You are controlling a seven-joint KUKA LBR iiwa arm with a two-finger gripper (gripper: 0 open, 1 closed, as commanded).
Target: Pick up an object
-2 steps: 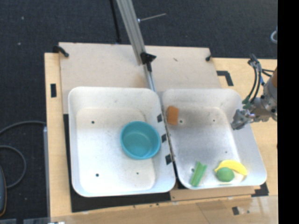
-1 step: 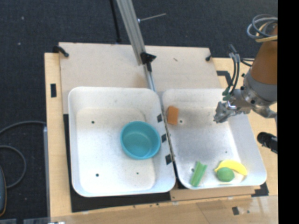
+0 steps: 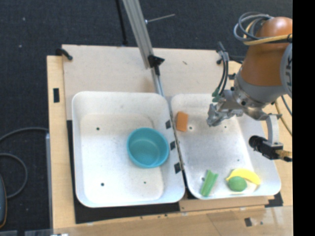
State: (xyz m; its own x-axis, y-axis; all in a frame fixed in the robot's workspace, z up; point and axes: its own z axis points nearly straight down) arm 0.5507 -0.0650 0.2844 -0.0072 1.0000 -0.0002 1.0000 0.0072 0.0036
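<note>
Hovering over the right bin (image 3: 256, 146), the gripper (image 3: 214, 118) hangs empty, its finger spread impossible to tell, with the orange block (image 3: 181, 121) just beside it at nine o'clock, likely its target.

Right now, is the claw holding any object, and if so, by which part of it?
Nothing is held. The claw hangs above the right bin, with no object between its fingers; the orange block lies apart, to its left.
</note>
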